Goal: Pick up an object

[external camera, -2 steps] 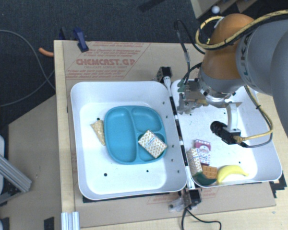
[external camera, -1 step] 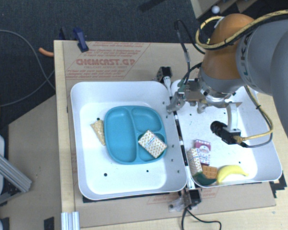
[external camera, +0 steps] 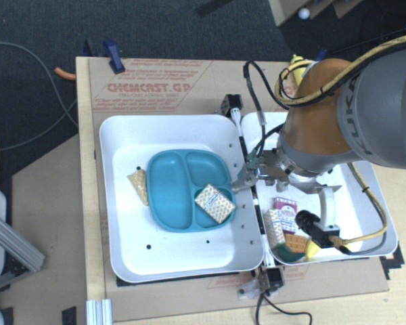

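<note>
A blue divided plate (external camera: 172,195) lies in the left bin (external camera: 115,154). A small box with a white and tan pattern (external camera: 214,203) rests on the plate's right part. A tan, sponge-like piece (external camera: 139,185) lies against the plate's left edge. My gripper (external camera: 247,177) hangs low over the wall between the two bins, just above and to the right of the patterned box. Nothing shows held in it. The grey and orange arm covers much of the right bin (external camera: 382,208).
At the front of the right bin lie a pink packet (external camera: 284,205), a striped packet (external camera: 276,225), a green piece (external camera: 289,252) and a yellow piece (external camera: 312,250). A blue clamp (external camera: 113,55) grips the bench's back left corner.
</note>
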`<act>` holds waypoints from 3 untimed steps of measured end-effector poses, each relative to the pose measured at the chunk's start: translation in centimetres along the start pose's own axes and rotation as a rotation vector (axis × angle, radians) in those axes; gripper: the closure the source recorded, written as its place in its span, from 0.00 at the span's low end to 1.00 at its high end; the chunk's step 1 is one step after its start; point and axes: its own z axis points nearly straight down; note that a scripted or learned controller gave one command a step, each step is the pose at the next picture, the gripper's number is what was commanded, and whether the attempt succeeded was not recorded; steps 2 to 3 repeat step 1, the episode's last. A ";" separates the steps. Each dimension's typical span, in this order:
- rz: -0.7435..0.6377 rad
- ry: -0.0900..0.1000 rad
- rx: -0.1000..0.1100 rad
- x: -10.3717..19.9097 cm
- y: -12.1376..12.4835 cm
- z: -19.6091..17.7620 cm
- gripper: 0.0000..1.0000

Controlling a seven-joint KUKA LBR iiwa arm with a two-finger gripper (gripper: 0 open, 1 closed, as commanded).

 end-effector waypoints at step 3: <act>0.001 -0.003 -0.004 -7.6 1.8 0.0 0.00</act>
